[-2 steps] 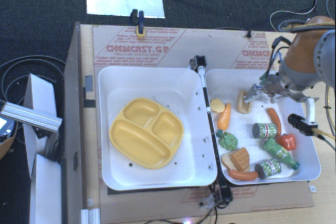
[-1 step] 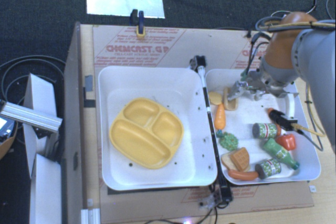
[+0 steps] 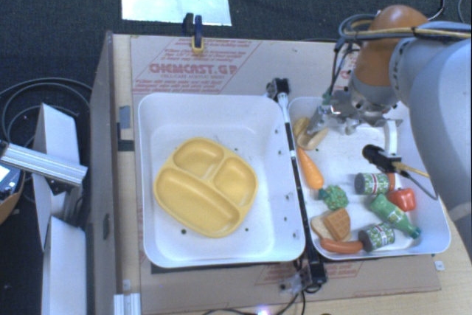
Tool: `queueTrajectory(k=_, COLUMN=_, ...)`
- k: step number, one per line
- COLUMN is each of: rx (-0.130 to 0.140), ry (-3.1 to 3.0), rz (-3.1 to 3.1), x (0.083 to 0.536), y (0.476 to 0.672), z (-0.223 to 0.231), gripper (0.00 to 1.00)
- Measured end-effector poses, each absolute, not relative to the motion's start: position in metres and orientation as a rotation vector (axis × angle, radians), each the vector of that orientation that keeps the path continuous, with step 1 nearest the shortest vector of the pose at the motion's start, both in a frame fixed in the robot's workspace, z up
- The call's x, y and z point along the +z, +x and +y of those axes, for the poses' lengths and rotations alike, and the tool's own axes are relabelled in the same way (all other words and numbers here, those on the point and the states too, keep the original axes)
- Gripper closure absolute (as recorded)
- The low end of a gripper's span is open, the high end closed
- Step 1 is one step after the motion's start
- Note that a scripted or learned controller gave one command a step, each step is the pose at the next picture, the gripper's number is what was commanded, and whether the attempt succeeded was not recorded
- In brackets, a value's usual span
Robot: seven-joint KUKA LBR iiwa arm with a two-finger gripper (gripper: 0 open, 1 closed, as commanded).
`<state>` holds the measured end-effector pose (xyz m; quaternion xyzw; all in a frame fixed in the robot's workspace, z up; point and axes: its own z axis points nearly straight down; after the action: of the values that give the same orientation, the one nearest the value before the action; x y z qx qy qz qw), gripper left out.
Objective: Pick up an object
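My gripper (image 3: 321, 130) hangs low over the far left corner of the right bin (image 3: 435, 232), reaching in from the right. Just beside its tip lies a pale yellow toy food piece (image 3: 301, 130), against the bin's left wall; whether the gripper touches it is unclear. An orange carrot (image 3: 311, 167) lies just below it. Further toward the front are a green broccoli (image 3: 334, 197), a slice of toast (image 3: 336, 223), a red sausage (image 3: 341, 246), a small can (image 3: 377, 235), a green bottle (image 3: 391, 213), a red pepper (image 3: 403, 198) and another can (image 3: 372, 182).
The left bin (image 3: 147, 158) holds a yellow divided plate (image 3: 205, 186). A black-tipped divider (image 3: 289, 151) runs between the two bins. The arm's grey body and orange band (image 3: 383, 48) fill the upper right. White boxes and cables stand left of the bench.
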<state>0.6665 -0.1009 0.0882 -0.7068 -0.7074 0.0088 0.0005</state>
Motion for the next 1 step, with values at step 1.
queueTrajectory(k=1, rx=0.008, ry=-2.216, rz=-2.223, x=0.1003, y=0.6692, z=-0.0962, gripper=1.0)
